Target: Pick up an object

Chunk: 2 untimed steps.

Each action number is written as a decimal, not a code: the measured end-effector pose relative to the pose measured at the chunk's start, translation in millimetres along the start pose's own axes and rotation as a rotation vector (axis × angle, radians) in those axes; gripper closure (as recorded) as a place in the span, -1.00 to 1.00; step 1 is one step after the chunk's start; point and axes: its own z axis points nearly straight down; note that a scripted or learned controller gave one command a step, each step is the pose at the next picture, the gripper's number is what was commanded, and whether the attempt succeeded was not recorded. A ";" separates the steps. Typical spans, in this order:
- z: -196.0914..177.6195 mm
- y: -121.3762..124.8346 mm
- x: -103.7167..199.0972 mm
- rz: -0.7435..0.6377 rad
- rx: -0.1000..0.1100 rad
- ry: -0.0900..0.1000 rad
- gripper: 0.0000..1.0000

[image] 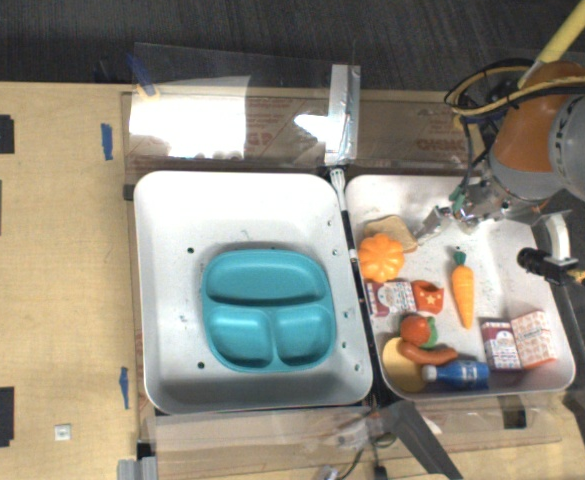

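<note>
Here the end effector (450, 214) is seen over the far part of the right bin (562, 368), just right of a tan slice (394, 230); whether it is open or closed cannot be told, and nothing is seen held in it. The grey arm (557, 148) with its orange band enters from the far right. Below it, toys are scattered in the right bin: an orange pumpkin (381, 257) at the left wall, a carrot (462, 290) near the middle, a red-and-white carton (404, 296), a tomato (418, 329), a blue bottle (458, 374) at the near edge and two small boxes (517, 342) at the right. A teal tray (268, 308) is set in the left bin (162, 268) on the bench (52, 268).
</note>
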 end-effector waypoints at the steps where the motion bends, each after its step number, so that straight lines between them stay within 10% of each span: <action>1: -1.5 -80.0 9.4 0.028 0.003 0.000 -1.00; 2: -13.6 -77.4 8.6 0.029 -0.006 -0.003 1.00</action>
